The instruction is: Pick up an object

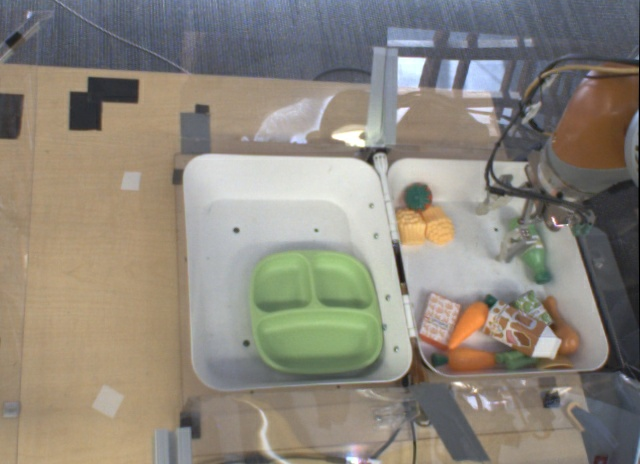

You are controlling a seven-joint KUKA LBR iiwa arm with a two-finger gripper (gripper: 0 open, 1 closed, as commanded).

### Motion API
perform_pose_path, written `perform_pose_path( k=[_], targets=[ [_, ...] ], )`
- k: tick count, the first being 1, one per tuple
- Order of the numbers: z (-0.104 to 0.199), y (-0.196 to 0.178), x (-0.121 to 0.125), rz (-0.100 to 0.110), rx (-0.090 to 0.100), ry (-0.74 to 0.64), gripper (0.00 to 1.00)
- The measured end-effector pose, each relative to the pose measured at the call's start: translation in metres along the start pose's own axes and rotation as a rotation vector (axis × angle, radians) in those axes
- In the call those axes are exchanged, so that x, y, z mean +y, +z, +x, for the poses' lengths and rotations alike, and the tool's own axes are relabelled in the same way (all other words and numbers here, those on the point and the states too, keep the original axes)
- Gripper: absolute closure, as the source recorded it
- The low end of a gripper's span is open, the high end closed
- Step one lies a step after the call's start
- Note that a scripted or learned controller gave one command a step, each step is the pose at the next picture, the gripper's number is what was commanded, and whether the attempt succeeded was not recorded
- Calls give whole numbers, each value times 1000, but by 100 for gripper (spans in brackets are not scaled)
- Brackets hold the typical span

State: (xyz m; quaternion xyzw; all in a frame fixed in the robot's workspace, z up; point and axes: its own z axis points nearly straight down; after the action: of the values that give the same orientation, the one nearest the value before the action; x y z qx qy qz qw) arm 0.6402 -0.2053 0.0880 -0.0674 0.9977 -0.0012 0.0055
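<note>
At right of frame, the end effector (522, 242) sits low over a green bottle (538, 262) to grasp it; its opening cannot be told.

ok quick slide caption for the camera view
KUKA arm's gripper lowered over a green item in the right bin; green divided plate in the left bin.

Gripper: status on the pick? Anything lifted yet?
Done: the gripper is down in the right bin, beside a small green toy. In hand: nothing visibly lifted; whether the toy sits between the fingers can't be told. Left: grasp and raise. The carrot and corn lie untouched.
</note>
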Motion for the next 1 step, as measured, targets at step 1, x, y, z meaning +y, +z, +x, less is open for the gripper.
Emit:
perform_pose_path(
  k=[1],
  targets=[
    [-5, -16, 1, 4, -15, -4, 100]
  ],
)
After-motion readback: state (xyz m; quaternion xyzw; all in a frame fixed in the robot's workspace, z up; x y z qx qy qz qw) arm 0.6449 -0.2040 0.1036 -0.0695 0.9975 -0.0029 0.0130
